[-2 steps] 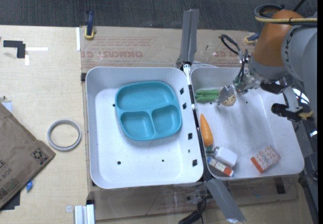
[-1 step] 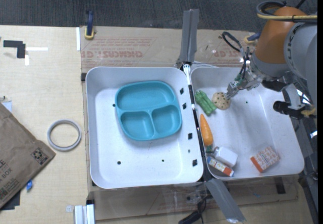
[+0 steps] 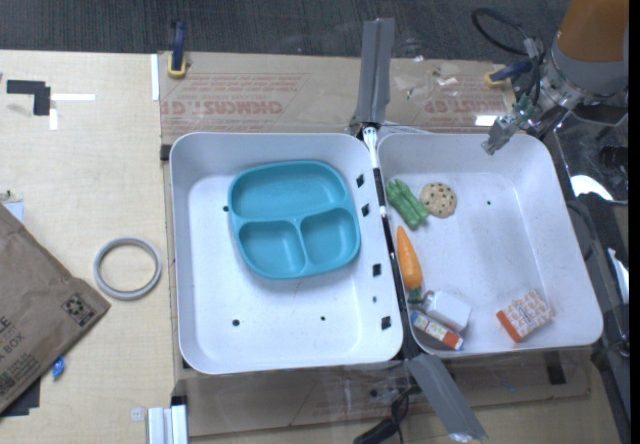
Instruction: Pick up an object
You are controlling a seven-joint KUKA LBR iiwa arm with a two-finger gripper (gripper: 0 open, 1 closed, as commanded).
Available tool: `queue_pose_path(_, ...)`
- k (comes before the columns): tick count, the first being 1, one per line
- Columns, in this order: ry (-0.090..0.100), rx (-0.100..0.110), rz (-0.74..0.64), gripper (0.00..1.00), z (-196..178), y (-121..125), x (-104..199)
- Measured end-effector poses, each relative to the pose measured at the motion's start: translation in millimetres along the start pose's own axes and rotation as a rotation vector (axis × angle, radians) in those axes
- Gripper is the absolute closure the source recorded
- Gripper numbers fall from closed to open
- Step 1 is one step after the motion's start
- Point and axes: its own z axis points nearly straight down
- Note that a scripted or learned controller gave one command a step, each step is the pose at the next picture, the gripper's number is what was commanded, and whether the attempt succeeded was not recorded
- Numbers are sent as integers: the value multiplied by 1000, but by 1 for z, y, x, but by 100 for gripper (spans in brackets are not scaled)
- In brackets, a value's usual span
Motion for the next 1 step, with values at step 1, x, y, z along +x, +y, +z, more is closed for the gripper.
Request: queue_pose_path(1, 3, 2, -202, 100, 9, 13, 32)
